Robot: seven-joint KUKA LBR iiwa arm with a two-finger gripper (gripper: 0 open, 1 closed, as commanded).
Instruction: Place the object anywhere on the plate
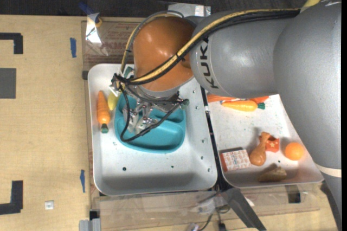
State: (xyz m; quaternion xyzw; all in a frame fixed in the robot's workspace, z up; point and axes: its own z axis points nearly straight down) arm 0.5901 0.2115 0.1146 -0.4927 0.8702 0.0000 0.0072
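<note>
Two white bins are seen side by side on the table [38, 132], the left bin [157, 170] holding a teal plate [171, 135] and the right bin [282, 116] holding several small things. The grey arm [255, 56] is stretched in from the right across the top of both bins, and its orange band [157, 53] is seen above the plate's upper edge. The pincer [142, 120] is hung over the plate, among dark cables that loop down beside it; it is too cluttered and small for its state to be told, and no item can be made out in it. A carrot [102, 108] is laid upright along the plate's left side, on the bin floor and not on the plate, with a small yellow item [112, 101] just beside it at the plate's upper left corner; what that item is cannot be told with confidence. In the right bin, a second carrot [241, 106] is laid near the top, partly under the arm. Lower down, a small red-and-white box [235, 159] is placed beside a drumstick [261, 149], which is touching a red piece [272, 144]. An orange ball [294, 151] is set near the bin's right wall, and a brown lump [272, 173] is laid near the lower edge.
</note>
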